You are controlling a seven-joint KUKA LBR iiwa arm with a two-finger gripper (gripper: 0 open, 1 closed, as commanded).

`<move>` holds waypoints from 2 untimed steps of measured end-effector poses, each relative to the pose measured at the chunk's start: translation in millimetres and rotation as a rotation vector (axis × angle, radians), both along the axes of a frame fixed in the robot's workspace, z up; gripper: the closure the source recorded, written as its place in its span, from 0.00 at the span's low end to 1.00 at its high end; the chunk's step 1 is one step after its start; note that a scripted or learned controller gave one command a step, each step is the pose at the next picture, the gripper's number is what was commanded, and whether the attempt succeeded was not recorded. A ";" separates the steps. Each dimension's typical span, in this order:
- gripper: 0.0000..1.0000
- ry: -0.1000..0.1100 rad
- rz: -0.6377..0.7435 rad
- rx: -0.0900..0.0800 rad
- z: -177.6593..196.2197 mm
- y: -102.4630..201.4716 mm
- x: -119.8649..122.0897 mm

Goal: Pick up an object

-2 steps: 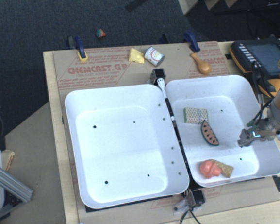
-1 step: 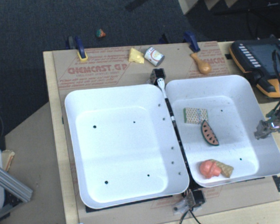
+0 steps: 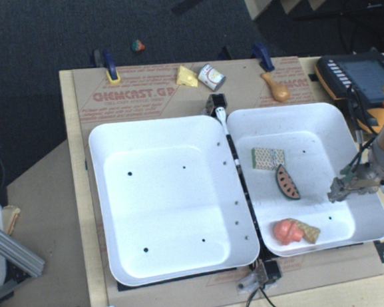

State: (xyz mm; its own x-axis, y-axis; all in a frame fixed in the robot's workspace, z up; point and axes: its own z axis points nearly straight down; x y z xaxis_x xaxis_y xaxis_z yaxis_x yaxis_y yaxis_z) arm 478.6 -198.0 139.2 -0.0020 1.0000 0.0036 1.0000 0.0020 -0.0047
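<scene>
Landmark: right bin point(image 3: 350, 129), the white tray nearer the arm.

Contents of right bin:
- Watermelon slice point(image 3: 287, 182), approx. centre of bin floor, lying flat, red face up w/ dark rind along one edge.
- Patterned square piece point(image 3: 268, 157), just beside the slice toward the bin's far-left part; the two look close to touching, cannot confirm contact.
- Pink and tan item point(image 3: 293, 231) (ice-cream-cone shape), near the bin's front wall, well apart from the slice.

Gripper point(image 3: 337, 191): inside right bin at its right side, low over the floor, arm entering over the right rim. Nothing seen between the fingers. Whether open or closed: cannot tell, tips too small and dark vs. the wrist cabling. Bare floor lies between gripper and watermelon slice, nothing in the way on that line.

Around right bin:
- Left bin point(image 3: 115, 189) abuts its left rim; black clips along the shared edge.
- Behind its far rim, on the cardboard bench top point(image 3: 82, 192): yellow wedge point(image 3: 187, 77), small white carton point(image 3: 211, 77), orange-brown pear-shaped toy point(image 3: 276, 88), two blue clamps point(image 3: 110, 65).
- Off its far-right corner: black and yellow handheld pendant point(image 3: 358, 77), cable running down toward the arm.
- Small coloured object on the dark carpet point(image 3: 138, 46), well behind the bench.
</scene>
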 end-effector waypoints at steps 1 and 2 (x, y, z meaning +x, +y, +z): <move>1.00 -0.008 -0.003 -0.007 43.8 -27.1 0.8; 1.00 0.000 0.001 0.001 -4.7 15.8 0.1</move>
